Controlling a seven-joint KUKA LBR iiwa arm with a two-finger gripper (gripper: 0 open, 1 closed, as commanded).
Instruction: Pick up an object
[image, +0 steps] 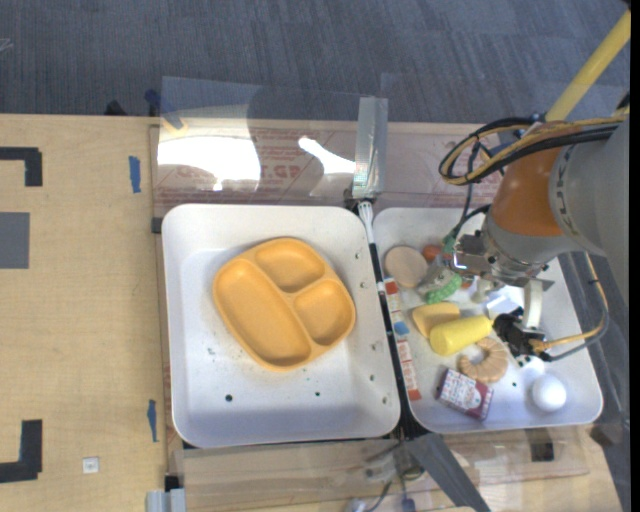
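Here the gripper (487, 285) hangs low over the right bin (585, 395); whether anything is in its grasp I cannot tell. The yellow corn-shaped toy (460, 334) lies just below-left of it, its long axis running roughly left to right across the bin.

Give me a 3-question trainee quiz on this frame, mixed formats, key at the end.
1. True or false: the orange divided tray lies in the same bin as the small clutter.
2. Multiple choice: the white ball sits at which part of the right bin? A) far left corner B) near right corner C) centre
3. Fill in: the yellow object lies just above the ___-shaped pastry.

Key:
1. False; it is alone in the left bin.
2. B
3. ring
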